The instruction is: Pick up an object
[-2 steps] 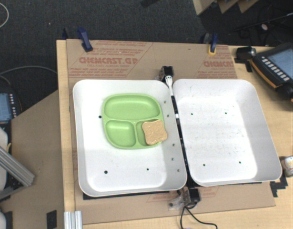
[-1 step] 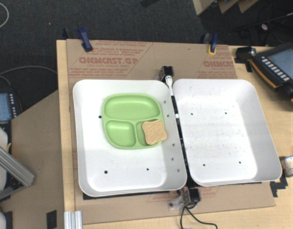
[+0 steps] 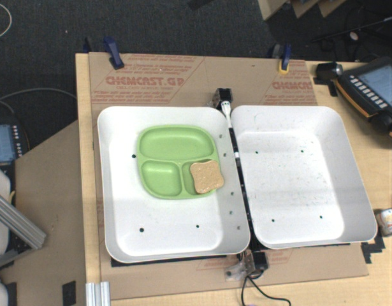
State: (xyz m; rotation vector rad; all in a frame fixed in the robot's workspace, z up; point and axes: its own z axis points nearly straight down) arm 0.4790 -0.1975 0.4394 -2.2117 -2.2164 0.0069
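Toast slice [image 3: 206, 176] lies flat in tray's [image 3: 173, 145] lower-right compartment, roughly square.

Even bright light, soft shadows, sharp

We identify two white bins touching along their inner edges: the left bin [image 3: 113, 190] and the right bin [image 3: 297, 183]. Both rest on a printed cardboard sheet [image 3: 151, 75] covering the desk [image 3: 55, 183]. A blue clamp [image 3: 113, 53] and a second clamp [image 3: 284, 59] grip the sheet's far edge. We note a handheld pendant [image 3: 368, 88] beside the right bin and an aluminium rail [image 3: 17, 225] beside the left bin.
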